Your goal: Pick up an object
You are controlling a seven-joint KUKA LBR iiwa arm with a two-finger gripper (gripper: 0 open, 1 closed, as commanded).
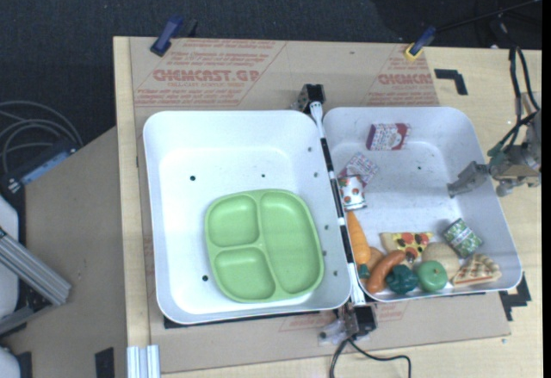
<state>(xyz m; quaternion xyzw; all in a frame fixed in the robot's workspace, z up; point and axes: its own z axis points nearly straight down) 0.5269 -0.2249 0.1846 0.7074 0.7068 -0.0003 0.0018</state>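
A: How far along are we with the pick?

B: As we judge it, nothing is lifted yet. Our claw (469,180) sits at the right rim of the right-hand shallow white bin (430,122), and we see nothing between its parts. Whether it stands apart or together, we cannot tell at this size; it is a small grey shape at the bin's edge.

A: So what lies closest to it?

B: Just below the claw, a little toward the near side of the worktop (207,75), we have the small green-and-white printed packet (463,237). It is near the claw but not touching it. Below that rests the tan waffle-patterned toy wedge (476,269), with the green toy apple (432,275) to its left.

A: And the rest of the pile?

B: Further left of the claw and lower lie the flat toy pizza slice (407,241), the dark green toy broccoli (401,281) and the orange toy carrot (357,240), the carrot against the bin's left wall. Up and to the left of the claw we see the red-and-white carton (386,137), well apart from it.

A: And the other bin?

B: The left-hand white bin (172,195) holds the pale green divided plastic plate (263,244), far left of the claw.

A: What remains, then?

B: The whole grasp: settling over one thing, closing on it and lifting. The packet looks the nearest candidate to us.
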